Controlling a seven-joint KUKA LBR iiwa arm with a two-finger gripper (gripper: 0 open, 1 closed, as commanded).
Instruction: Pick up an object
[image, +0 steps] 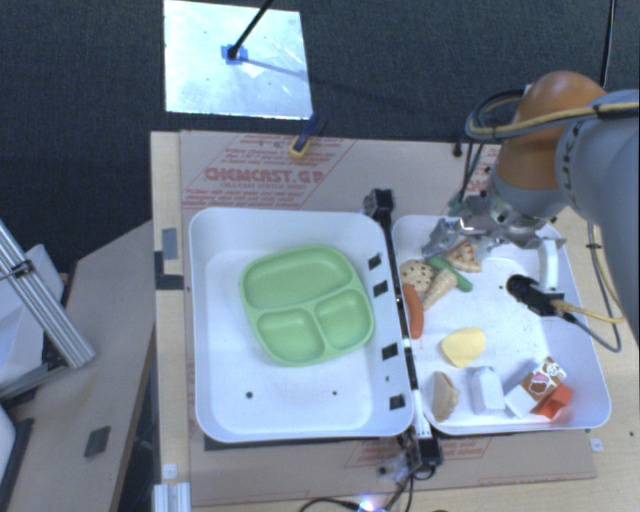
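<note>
My gripper (443, 240) hangs low over the far left part of the right bin (592, 372), reaching in from the right. Just beside it lie a pizza-like slice (465, 261), a round cookie (414, 271) and a pale cone (438, 288). An orange carrot (414, 312) lies along the bin's left wall. Nearer the front are a yellow rounded piece (463, 347), a beige lump (444, 394), a white block (486, 388) and a small orange-and-white carton (541, 387). I see nothing held.
The left bin (225, 400) holds a green three-part plate (308, 303). A black-clipped divider (392, 300) runs between the two bins. The arm's grey and orange wrist (548, 130) looms over the right bin's far edge.
</note>
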